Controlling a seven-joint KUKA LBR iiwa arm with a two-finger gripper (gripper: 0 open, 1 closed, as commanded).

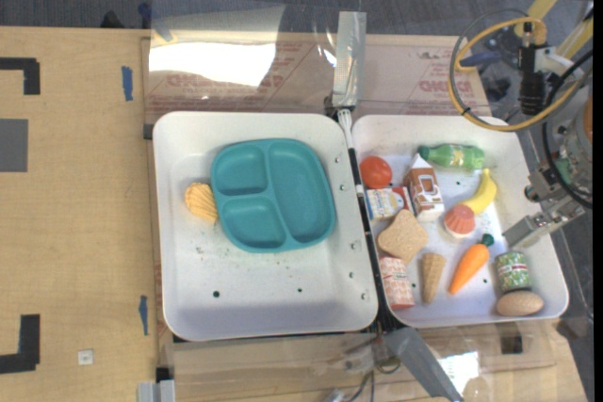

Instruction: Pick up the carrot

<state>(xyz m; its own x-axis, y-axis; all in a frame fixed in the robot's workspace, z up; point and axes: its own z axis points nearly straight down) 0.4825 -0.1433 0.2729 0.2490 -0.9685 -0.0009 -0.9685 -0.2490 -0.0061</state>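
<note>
The carrot [468, 267], orange with a green top, lies slanted in the right bin [551, 245], near its front right. My gripper [524, 229] reaches in from the right edge, low over the bin. Its tip sits just right of the carrot's green end and above a small green-labelled can [513, 270]. It appears apart from the carrot, and nothing shows in its grasp.
The right bin also holds a green bottle [452, 155], tomato [376, 170], banana [483, 193], cartons [426, 191], bread slice [403, 236], cone [431, 276] and a potato [519, 303]. The left bin holds a teal divided plate [273, 193] and a shell-shaped pastry [201, 201].
</note>
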